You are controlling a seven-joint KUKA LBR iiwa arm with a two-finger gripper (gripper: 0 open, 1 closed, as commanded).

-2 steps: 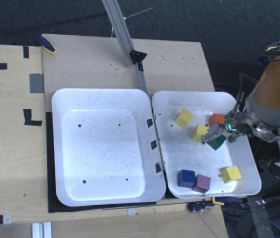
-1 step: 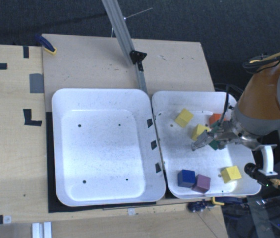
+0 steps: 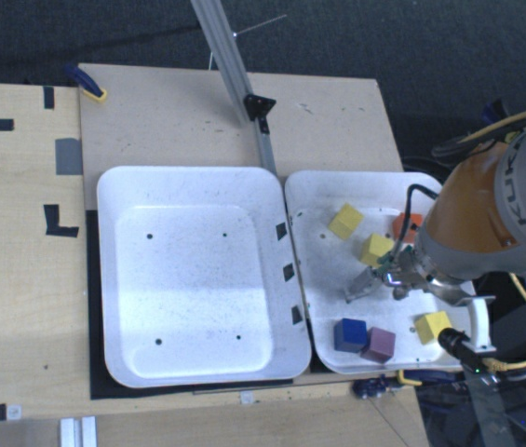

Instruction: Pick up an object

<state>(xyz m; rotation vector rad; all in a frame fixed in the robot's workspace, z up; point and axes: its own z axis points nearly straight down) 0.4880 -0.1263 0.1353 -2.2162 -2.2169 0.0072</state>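
The right bin [image 3: 318, 194] holds several small blocks. A yellow block [image 3: 345, 222] lies toward its back, and a second yellow block [image 3: 377, 248] sits just in front of it. An orange piece [image 3: 406, 223] is partly hidden behind the arm. A blue block [image 3: 350, 334] and a purple block [image 3: 380, 344] sit side by side at the front, with a third yellow block [image 3: 433, 326] to their right. My gripper [image 3: 384, 274] hangs low over the bin's middle, right beside the second yellow block. I see nothing held in it.
The left bin [image 3: 188, 282] lies alongside, its rim meeting the right bin's. A grey metal pole [image 3: 228, 52] slants down to the bins' back edge. The arm's orange band [image 3: 472, 208] covers the right bin's right side. A blue-and-yellow tool [image 3: 87, 82] lies at the far left.
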